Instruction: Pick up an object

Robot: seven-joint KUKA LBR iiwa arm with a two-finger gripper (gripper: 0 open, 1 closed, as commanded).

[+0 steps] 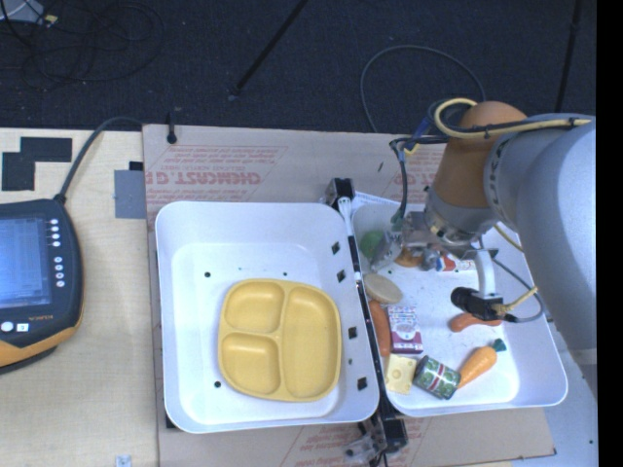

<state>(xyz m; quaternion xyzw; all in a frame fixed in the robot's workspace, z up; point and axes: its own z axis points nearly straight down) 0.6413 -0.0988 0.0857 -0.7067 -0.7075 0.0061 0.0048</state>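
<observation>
Green can (435, 377) lying tilted, carrot (477, 365) pointing upper right

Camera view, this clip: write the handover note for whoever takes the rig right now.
Gripper: down in the right bin, at its upper left corner; whether it is open or shut cannot be judged from here, and nothing can be seen held.
Right bin holds: carrot, green can, small carton, yellow cheese wedge, plus other small toy foods.
Left bin holds a yellow divided plate.
Done: arm lowered among the items.
Left: grasp one object and lift it.
</observation>
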